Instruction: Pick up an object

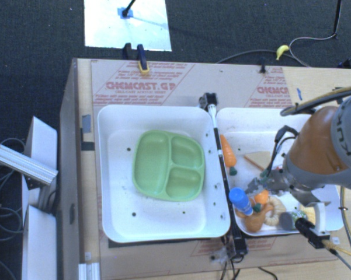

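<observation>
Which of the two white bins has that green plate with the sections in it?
The left bin, farther from the arm. The green divided plate lies flat in it, while the right bin holds a carrot and other small items.

Red print reading "CHEMCAST GP" stands on the brown protective paper of the sheet that covers the bench behind the left bin, with smaller red lines above and below it too small to read. The same red print repeats on the sheet behind the right bin, where only "CHEMC" shows before a plain paper patch covers the rest. On the arm's grey shell, dark letters read "KU" at the frame's edge.
</observation>
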Controlling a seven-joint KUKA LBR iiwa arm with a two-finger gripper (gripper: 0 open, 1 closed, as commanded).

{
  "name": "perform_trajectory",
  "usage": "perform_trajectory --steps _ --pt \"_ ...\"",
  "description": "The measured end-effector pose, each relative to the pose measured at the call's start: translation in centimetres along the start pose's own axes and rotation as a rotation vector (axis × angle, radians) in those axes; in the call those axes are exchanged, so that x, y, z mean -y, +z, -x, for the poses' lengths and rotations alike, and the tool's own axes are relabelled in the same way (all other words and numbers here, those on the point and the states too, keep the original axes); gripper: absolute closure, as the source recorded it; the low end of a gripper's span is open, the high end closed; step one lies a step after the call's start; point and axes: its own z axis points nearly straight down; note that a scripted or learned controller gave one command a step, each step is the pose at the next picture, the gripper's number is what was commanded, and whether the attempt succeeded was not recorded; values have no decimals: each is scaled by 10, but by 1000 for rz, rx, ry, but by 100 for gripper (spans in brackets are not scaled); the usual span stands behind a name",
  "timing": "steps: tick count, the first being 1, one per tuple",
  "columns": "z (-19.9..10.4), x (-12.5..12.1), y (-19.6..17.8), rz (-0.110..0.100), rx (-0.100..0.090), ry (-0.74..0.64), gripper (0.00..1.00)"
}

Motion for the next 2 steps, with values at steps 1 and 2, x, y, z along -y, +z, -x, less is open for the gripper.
perform_trajectory --steps 1,2 --pt "-1 -1 -10 2 -1 -1 100" --pt "-65 -54 -90 3 -2 -3 100"
